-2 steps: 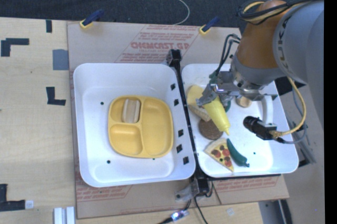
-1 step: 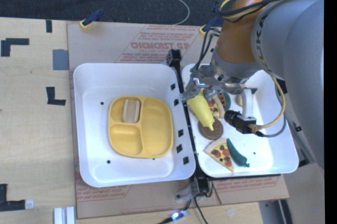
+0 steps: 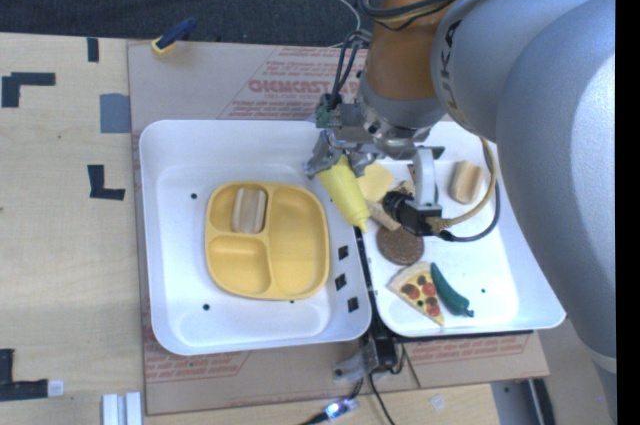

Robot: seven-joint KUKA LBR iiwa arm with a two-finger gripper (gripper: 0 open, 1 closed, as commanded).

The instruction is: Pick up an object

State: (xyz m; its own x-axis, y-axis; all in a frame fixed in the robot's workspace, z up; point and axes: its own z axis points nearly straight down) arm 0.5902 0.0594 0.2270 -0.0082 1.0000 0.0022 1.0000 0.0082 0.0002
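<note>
Banana (image 3: 345, 194) lies tilted across the divide between my two bins, just under the jaws (image 3: 335, 156); I cannot tell their state. Yellow tray (image 3: 290, 258) sits in the left bin (image 3: 170, 213).

Red printed lettering on cardboard sheet (image 3: 270, 93) under bins, above left bin's far edge: one line, upside down from camera, too blurred to read. More red print on cardboard strip (image 3: 470, 345) below right bin: fine repeated pattern, illegible. Dark vertical lettering on grey arm housing (image 3: 452, 48) beside orange band: partly visible, looks like "KU", rest out of sight. No other readable text, numbers, labels
</note>
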